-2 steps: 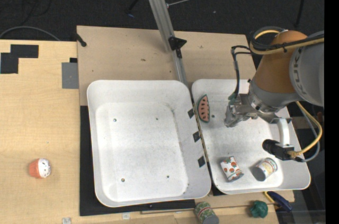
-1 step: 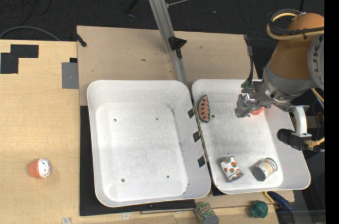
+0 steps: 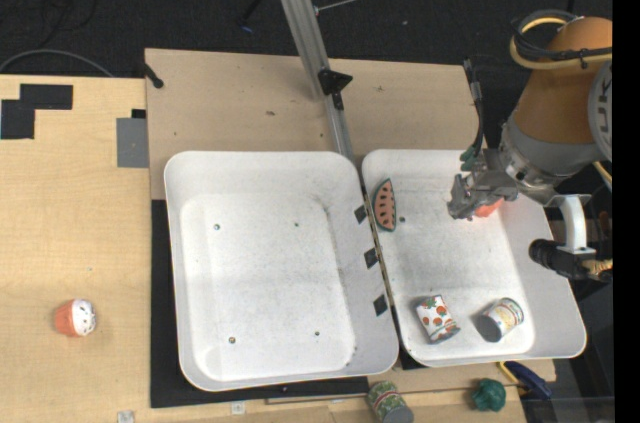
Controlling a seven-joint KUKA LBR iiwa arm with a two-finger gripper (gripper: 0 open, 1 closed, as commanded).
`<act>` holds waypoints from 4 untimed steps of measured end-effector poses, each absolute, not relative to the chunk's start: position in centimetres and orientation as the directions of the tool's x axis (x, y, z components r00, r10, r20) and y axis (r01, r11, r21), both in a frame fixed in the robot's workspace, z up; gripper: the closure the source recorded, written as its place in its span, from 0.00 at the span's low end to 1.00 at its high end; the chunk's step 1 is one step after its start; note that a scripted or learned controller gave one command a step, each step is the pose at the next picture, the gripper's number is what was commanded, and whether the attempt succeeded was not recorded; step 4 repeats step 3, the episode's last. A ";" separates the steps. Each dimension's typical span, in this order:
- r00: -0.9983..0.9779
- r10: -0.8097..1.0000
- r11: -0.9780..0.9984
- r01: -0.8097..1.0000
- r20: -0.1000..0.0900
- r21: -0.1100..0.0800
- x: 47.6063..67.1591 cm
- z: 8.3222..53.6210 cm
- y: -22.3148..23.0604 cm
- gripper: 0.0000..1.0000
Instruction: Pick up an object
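While the claw (image 3: 470, 204) hangs over an orange-red object (image 3: 486, 207) near the right bin (image 3: 545, 339) back rim, grip state impossible to tell: risks closing off-centre, nudging it away.

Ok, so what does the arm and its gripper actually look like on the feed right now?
The arm is a rounded grey body with a broad orange band above the wrist and a yellow and black cable looped over its top. The gripper is a small, dark grey metal assembly at the arm's end, above the right bin.
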State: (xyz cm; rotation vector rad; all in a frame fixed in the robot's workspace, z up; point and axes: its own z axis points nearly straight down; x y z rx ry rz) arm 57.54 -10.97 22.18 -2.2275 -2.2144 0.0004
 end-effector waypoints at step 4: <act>-0.005 1.000 0.005 1.000 0.002 -0.005 59.3 21.3 5.8 1.00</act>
